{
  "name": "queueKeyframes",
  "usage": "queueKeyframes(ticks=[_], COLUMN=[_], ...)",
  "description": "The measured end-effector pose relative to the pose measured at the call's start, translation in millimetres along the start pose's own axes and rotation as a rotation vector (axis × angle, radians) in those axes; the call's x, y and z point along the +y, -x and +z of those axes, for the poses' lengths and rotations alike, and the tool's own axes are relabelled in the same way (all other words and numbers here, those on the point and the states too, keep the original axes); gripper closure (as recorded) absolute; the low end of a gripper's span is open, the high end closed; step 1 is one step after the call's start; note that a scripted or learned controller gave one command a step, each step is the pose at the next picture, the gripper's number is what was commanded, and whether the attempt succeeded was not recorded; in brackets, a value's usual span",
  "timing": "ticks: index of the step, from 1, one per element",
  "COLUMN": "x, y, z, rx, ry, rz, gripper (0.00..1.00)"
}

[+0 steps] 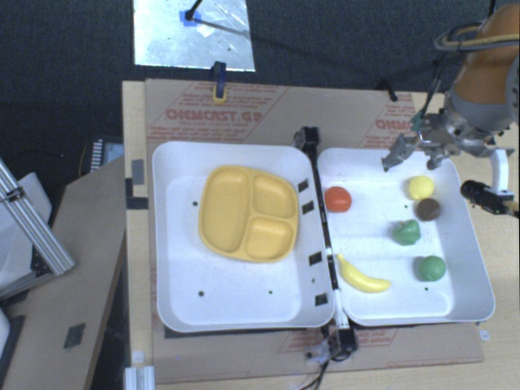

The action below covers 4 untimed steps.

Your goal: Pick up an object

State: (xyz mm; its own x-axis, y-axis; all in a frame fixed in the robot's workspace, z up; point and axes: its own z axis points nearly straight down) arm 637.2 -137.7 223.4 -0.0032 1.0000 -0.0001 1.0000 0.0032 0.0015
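Observation:
The right bin (463, 299) holds several small objects: an orange-red ball (338, 199), a yellow ball (420, 188), a brown ball (428, 210), a green pepper-like piece (406, 232), a green ball (431, 267) and a yellow banana (363, 276). My gripper (416, 158) hangs over the far edge of that bin, just above and behind the yellow ball. It is open, its two fingers spread apart with nothing between them.
The left bin (183, 291) carries a yellow three-compartment tray (248, 214). A black divider (318, 218) with clips runs between the bins. A foil sheet (193, 23) lies at the back, and a yellow clamp (219, 84) grips the board's far edge.

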Motion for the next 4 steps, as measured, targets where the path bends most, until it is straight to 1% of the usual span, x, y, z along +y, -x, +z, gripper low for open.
queueKeyframes(ticks=[2, 3, 4], x=[-4.9, -5.2, -3.1], y=[2.4, 1.9, 2.5], z=[84.2, 136.4, 122.1], rx=[0.000, 0.000, -0.001], ry=[-0.003, -0.003, 0.004], rz=[0.003, 0.003, 0.004], gripper=[0.00, 0.00, 1.00])
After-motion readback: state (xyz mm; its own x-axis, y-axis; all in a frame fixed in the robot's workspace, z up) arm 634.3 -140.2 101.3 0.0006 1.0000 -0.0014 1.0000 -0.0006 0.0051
